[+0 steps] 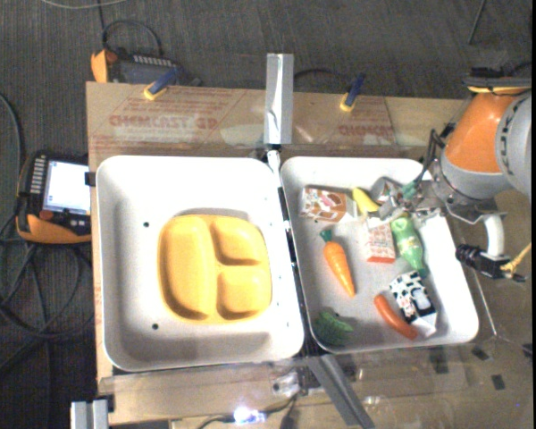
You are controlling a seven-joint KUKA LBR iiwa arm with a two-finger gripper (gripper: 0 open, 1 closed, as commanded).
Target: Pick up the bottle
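Hovering: my gripper (402, 202), grip state not discernible, just above the green bottle (409, 242), which lies unlifted in the right bin (456, 329) beside the carrot (339, 264); pickup outstanding.

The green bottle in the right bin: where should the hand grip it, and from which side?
Probably across the middle of the green bottle, coming from above. It lies flat, long axis running up-down in the camera view, with a carton close on its left, so the fit is tight.
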